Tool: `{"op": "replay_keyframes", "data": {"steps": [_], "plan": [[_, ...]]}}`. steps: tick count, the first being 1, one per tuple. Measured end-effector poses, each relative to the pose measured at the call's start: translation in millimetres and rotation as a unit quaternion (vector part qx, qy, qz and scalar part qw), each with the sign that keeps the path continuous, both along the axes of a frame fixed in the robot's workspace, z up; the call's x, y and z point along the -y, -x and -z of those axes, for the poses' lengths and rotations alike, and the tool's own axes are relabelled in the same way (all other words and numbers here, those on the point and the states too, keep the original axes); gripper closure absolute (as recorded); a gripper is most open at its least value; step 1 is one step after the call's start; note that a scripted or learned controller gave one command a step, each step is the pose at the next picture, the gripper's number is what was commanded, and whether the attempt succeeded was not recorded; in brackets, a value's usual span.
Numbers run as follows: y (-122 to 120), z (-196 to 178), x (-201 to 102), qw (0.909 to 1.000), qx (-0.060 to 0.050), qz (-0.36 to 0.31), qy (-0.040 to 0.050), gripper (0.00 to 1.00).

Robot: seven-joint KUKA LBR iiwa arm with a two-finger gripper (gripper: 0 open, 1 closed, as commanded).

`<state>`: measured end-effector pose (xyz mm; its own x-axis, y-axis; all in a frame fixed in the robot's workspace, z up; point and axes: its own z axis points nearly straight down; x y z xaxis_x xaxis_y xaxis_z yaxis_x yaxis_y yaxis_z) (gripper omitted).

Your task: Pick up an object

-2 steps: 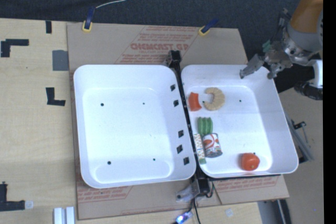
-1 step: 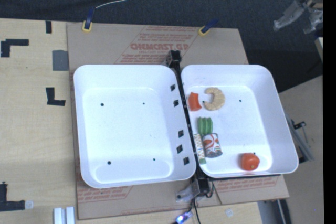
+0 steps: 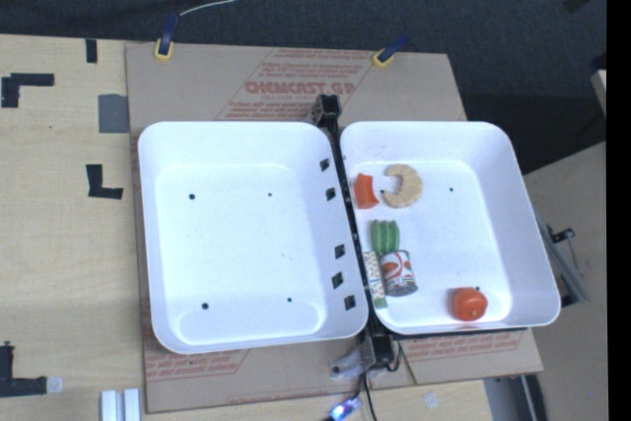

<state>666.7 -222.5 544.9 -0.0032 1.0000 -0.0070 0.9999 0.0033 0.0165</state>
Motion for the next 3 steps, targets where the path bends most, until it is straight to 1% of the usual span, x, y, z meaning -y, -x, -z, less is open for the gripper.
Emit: {"op": "replay_keyframes", "data": {"steps": [1, 2, 3], "plan": [[-1.5, -0.5, -1.3, 1.0000, -0.008, 0.000, -0.0016, 1.00], [-2.5, 56.8, -65.3, 0.9999, -0.011, -0.002, -0.0048, 1.00], [14.2, 6.2, -128.2, 1.0000, -0.005, -0.002, -0.0037, 1.00]]}}
